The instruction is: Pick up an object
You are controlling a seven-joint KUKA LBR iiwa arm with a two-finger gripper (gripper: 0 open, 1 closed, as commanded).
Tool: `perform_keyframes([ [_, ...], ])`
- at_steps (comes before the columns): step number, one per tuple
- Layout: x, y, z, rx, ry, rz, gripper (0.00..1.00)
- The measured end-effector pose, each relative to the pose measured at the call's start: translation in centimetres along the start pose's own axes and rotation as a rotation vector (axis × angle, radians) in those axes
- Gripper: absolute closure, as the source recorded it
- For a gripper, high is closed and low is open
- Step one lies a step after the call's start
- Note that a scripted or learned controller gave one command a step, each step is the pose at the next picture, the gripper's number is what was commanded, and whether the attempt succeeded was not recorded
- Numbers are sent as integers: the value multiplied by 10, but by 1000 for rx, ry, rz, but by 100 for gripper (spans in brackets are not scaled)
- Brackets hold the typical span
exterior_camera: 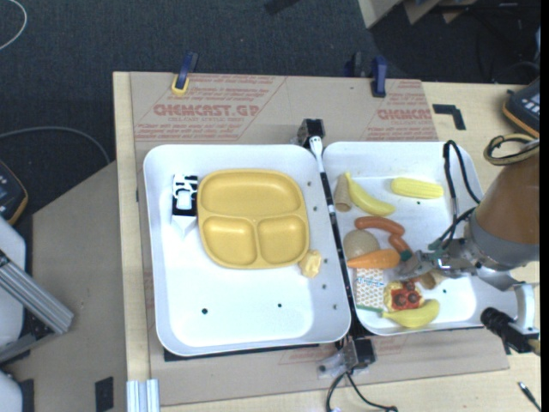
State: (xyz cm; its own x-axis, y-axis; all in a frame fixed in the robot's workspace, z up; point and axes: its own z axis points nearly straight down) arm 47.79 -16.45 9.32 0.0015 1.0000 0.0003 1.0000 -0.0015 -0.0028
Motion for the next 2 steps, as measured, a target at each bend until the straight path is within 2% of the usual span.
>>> perform_keyframes([
  [1,0,1,8,-3,0,-1,0],
  [2,0,1,-2,-4,-1,0,100],
])
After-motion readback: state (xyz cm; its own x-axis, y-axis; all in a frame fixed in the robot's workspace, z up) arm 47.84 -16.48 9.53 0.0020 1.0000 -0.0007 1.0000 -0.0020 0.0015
